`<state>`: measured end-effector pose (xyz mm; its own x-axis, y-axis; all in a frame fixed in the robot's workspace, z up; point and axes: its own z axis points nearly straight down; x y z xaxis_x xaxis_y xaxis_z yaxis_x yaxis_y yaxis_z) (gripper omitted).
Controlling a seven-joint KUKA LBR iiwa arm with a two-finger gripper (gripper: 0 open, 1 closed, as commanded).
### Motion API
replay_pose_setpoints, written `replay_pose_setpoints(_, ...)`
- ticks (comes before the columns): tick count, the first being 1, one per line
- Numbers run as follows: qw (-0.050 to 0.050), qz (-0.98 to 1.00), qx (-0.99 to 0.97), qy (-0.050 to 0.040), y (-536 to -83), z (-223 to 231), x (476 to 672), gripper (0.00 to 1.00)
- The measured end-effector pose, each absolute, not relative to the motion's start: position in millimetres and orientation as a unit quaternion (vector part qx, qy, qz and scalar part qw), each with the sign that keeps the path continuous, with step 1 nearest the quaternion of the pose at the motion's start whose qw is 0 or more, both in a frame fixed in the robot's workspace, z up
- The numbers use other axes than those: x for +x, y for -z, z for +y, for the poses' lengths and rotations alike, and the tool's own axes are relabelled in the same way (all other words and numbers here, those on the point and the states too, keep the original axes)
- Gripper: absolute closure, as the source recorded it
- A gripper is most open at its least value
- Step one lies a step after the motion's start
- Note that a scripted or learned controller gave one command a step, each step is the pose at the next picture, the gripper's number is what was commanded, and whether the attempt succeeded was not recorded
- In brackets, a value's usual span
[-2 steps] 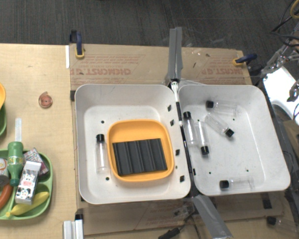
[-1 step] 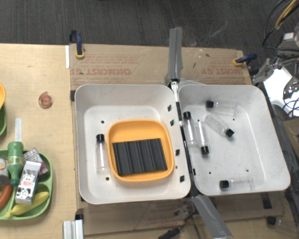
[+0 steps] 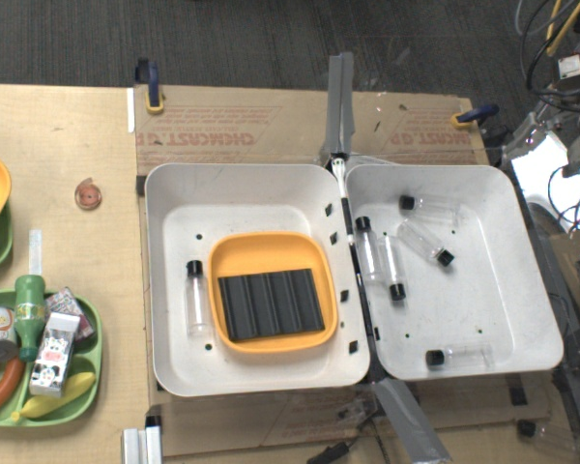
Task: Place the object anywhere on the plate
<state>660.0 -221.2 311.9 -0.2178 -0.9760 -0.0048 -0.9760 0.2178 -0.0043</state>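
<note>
On rounded orange plate [image 3: 271, 249], ribbed black slab [image 3: 272, 303]

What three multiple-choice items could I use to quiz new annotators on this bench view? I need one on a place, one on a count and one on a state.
1. Where is the orange plate?
A. In the left bin
B. In the right bin
C. On the wooden table

2. How many clear vials lie in the right bin?
A. Two
B. Five
C. Eight

3. How does the vial in the left bin stand relative to the plate?
A. Lying on the plate
B. Lying beside the plate on the bin floor
C. Standing upright on the black ridged block

Key: 1 A, the plate sits in the left bin's middle. 2 B, five black-capped vials can be counted there. 3 B, the lone vial lies just left of the plate's rim, while the black ridged block already rests on the plate.
</note>
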Motion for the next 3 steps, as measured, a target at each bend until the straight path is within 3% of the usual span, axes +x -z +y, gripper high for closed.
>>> replay_pose_setpoints(1, 0.003, 0.658, -0.753, -0.0005, -322.6, -220.9, 659.9, 0.00)
replay_pose_setpoints(2, 0.003, 0.429, -0.903, -0.0017, -294.3, -210.4, 659.4, 0.00)
replay_pose_setpoints(3, 0.002, 0.322, -0.947, 0.0001, -303.2, -210.3, 660.0, 0.00)
